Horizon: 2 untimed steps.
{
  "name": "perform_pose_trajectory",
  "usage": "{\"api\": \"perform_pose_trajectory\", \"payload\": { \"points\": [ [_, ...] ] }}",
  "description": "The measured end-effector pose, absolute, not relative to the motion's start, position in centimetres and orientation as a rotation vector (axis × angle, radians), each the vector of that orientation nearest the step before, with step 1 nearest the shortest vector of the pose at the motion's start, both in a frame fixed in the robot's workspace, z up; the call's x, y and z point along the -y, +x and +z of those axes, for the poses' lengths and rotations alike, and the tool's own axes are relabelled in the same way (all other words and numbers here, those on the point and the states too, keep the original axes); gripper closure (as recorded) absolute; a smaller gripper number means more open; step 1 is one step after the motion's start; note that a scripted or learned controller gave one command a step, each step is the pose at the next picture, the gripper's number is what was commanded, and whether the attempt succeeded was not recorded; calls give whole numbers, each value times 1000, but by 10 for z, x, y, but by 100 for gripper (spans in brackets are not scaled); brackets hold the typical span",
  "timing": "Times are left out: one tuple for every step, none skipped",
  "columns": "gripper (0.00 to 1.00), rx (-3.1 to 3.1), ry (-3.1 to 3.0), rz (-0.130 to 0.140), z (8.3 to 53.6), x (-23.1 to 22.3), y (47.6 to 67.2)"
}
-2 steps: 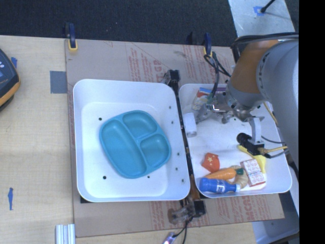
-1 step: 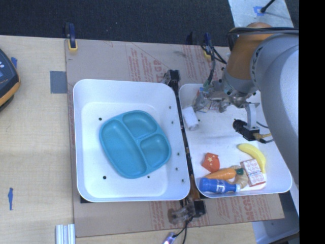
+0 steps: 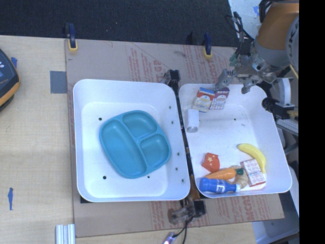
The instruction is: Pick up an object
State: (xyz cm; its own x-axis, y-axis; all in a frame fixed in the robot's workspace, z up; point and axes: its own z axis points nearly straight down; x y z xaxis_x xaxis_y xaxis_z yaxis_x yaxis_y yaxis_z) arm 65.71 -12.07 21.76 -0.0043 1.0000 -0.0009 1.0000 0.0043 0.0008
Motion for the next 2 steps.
{"api": "perform_pose_trajectory", "payload": {
  "points": [
    [0, -2228, 2220, -5, 191, 83, 580],
    [0, -2228, 2220, -6, 91, 103, 537]
  ]
}}
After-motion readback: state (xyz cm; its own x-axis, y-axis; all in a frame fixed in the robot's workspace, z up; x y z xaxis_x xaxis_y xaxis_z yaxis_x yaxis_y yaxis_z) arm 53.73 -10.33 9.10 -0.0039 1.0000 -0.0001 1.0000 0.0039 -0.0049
